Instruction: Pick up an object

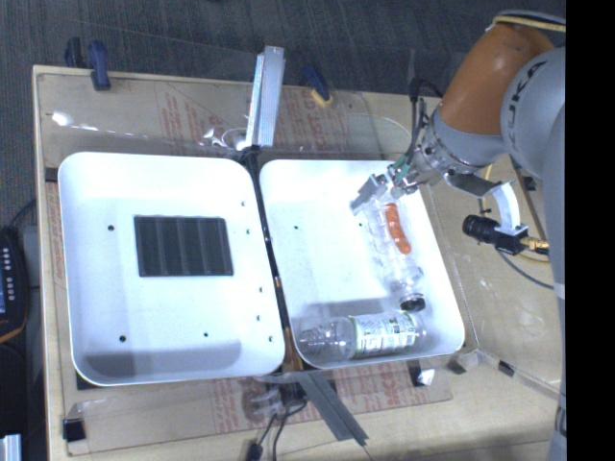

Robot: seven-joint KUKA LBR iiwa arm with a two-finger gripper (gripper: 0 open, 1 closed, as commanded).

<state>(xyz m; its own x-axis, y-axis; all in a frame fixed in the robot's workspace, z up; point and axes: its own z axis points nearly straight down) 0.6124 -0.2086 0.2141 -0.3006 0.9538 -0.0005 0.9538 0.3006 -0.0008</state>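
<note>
Arm (500, 84), grey w/ orange band, enters from upper right of frame and reaches down-left toward the right bin (317, 219). Gripper (380, 192) sits over the upper-right part of that bin, just above the top end of a clear bottle w/ orange label (396, 243). Claw state: cannot tell; the tips blur into the bottle's clear plastic, so no grip is confirmed.

Task objs, both in right bin:
- Clear bottle w/ orange label: lies along the bin's right side, running from upper centre-right down toward lower right, dark cap (412, 303) at its lower end.
- Second clear bottle w/ green-white label (363, 336): lies on its side along the bin's lower wall, roughly horizontal, near the dark cap of the first but apart from it as far as visible.

Left bin (96, 209): holds a dark ribbed rectangular pad (183, 246), centre-left of frame, lying flat.

Other items: metal bar (264, 99) stands at the seam btwn the two bins, upper centre. Blue clamp (97, 63) at upper left on the bench (144, 99) edge. Black cable fitting (490, 230) on the arm side, right of the right bin.
</note>
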